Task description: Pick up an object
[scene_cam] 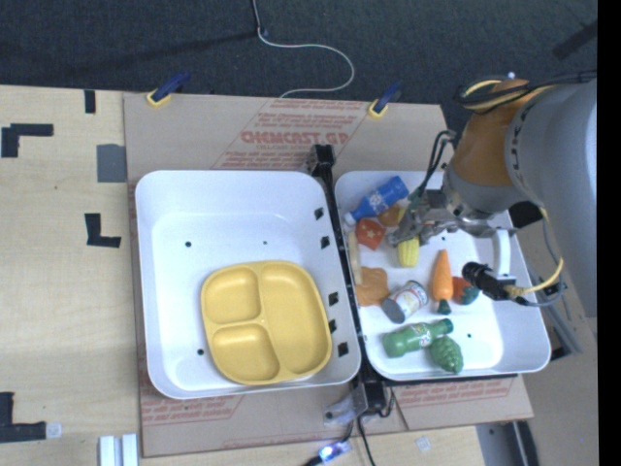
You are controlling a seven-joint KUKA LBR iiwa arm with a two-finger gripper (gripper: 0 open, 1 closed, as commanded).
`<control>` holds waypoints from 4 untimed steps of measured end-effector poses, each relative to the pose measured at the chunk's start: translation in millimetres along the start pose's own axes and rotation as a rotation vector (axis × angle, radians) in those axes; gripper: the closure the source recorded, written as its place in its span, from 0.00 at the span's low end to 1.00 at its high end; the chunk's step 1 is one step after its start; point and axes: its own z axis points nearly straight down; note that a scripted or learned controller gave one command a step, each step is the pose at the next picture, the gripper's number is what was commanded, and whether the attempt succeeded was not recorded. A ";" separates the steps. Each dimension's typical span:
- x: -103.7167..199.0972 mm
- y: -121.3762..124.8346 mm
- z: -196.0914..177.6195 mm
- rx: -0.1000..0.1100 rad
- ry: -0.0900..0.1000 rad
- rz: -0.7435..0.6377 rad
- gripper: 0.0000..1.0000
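My gripper [419, 223] hangs low in the right bin [514, 343], near its upper middle. Its tips sit just above a yellow corn piece [408, 252] and beside a brown item [390, 216]. A red tomato-like piece [369, 232] and a blue packet [381, 197] lie to the left of it. An orange carrot [441, 275], a small can [406, 301], a tan piece [372, 284], a green bottle [417, 336] and a green lump [447, 356] lie nearer the front.
The left bin [170, 212] holds a yellow divided plate [265, 320]. A black divider with clips [335, 250] runs between the bins. The grey arm with its orange band [490, 149] comes in from the right over the right bin's far corner.
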 end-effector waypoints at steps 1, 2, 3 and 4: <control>-5.7 3.1 -60.7 0.012 0.004 0.000 1.00; -3.3 0.0 -104.6 0.011 0.004 -0.001 1.00; -2.7 0.6 -122.2 0.013 0.005 0.000 1.00; 45.2 -3.5 -114.0 0.017 0.006 -0.004 1.00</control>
